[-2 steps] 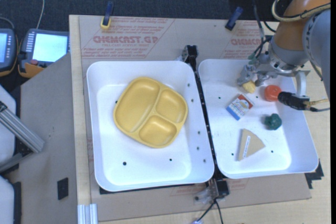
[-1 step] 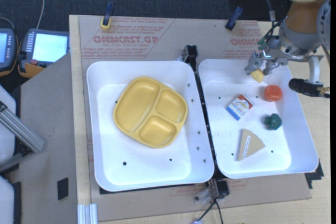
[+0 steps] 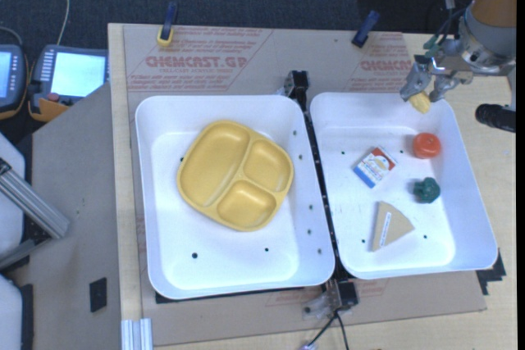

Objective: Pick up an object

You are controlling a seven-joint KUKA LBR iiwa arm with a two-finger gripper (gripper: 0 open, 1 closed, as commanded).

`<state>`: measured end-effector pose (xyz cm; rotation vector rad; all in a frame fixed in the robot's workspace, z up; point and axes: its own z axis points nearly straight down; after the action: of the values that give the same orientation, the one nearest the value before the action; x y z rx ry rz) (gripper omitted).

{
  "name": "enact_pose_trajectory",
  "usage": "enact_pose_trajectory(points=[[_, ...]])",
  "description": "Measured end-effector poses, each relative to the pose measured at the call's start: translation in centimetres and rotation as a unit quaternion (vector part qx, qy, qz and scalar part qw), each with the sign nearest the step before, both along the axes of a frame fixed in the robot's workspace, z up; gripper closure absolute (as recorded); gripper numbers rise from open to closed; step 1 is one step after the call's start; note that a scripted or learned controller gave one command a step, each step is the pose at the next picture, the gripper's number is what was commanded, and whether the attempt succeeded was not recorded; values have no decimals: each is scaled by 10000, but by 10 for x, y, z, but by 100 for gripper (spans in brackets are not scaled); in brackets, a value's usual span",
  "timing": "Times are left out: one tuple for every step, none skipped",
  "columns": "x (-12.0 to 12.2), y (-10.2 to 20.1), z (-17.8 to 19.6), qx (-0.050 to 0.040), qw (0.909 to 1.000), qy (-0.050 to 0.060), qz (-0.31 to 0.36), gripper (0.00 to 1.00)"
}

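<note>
My gripper hangs over the back right corner of the right bin, with a small yellow piece held between its fingertips above the bin's rim. Below it in the right bin lie an orange-red round object, a small white, blue and red box, a dark green lump and a tan wedge. The left bin holds a yellow divided plate.
Blue and yellow clamps grip the board's back edge. A black bracket sits between the bins at the back. Screens stand off the bench at the left.
</note>
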<state>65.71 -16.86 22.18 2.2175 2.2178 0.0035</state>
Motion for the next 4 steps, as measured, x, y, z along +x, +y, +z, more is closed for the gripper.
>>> enact_pose_trajectory(points=[[1,0,54,-1,10000,-9,4,100],[-3,47,57,14,10000,36,10,100],[-16,96,56,17,10000,42,17,100],[-26,145,56,14,10000,40,13,100]])
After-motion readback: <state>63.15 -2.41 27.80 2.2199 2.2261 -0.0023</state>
